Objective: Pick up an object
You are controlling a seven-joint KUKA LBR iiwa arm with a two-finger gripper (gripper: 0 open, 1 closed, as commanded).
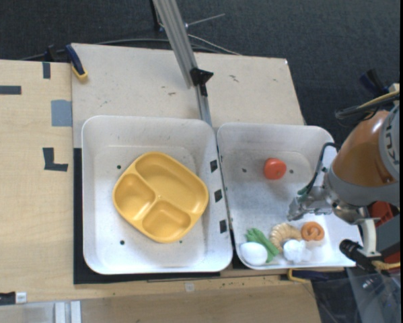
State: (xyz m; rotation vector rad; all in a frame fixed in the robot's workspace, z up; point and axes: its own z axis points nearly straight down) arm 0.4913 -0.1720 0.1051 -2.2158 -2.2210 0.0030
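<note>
Yellow tray (pixel 161 196) left, gripper (pixel 299 208) above toys (pixel 285 242)

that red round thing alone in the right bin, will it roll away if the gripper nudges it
Probably yes. The red ball-like object looks round and smooth, so a sideways nudge would likely send it rolling. It sits apart on the flat floor of the right bin, with nothing beside it to stop it. Its curved surface may also slip between the fingers of the gripper.
</note>
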